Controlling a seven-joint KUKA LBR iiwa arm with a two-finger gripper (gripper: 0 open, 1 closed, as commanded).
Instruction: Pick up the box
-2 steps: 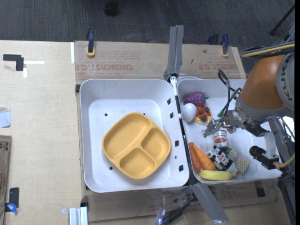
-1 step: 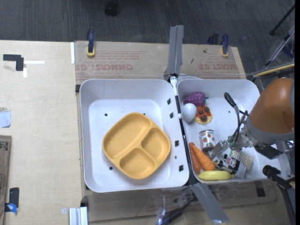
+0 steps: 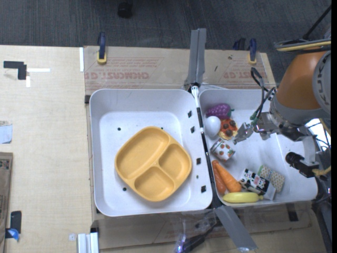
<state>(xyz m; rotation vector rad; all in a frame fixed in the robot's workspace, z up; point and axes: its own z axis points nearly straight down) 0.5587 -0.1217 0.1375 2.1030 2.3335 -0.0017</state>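
Note:
A small white box with red and green print lies in the right bin, close to its left wall. A second box with a black-and-white cow pattern lies near the bin's front. My gripper hangs over the right bin, just up and right of the small printed box and beside a red-orange toy fruit. Nothing shows between its tips.
The right bin also has purple grapes, a white egg, a carrot, a banana and a pale speckled piece. A yellow divided plate lies in the left bin.

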